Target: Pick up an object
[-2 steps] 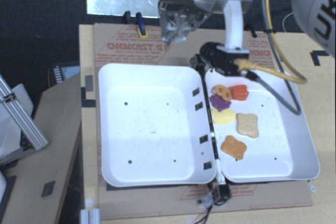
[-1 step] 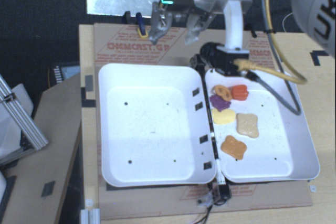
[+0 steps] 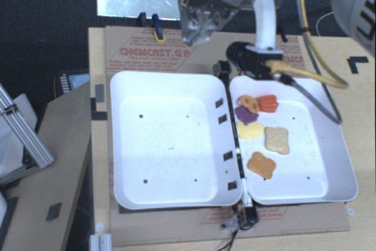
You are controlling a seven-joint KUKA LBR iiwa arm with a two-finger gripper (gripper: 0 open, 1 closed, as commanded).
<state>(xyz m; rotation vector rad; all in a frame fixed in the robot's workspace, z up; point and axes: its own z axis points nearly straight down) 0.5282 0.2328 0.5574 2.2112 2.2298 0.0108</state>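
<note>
The right bin [image 3: 329, 179] holds several small toy foods near its left side. An orange pretzel [image 3: 249, 103] and a red pepper [image 3: 268, 103] lie at the top. Below them sit a purple piece [image 3: 246, 116] and a pale yellow piece [image 3: 251, 130]. A beige toast slice [image 3: 277, 140] and an orange-brown piece [image 3: 261, 164] lie further down. My gripper [image 3: 196, 32] hangs high over the bench behind the left bin [image 3: 129, 185], well away from the toys. Nothing shows between its tips.
The bench's cardboard top [image 3: 147, 51] runs behind both bins, with a blue and yellow clamp [image 3: 157, 29] at its far edge. Black clips [image 3: 224, 120] join the bins along the middle seam. An aluminium frame [image 3: 26, 132] stands at the left.
</note>
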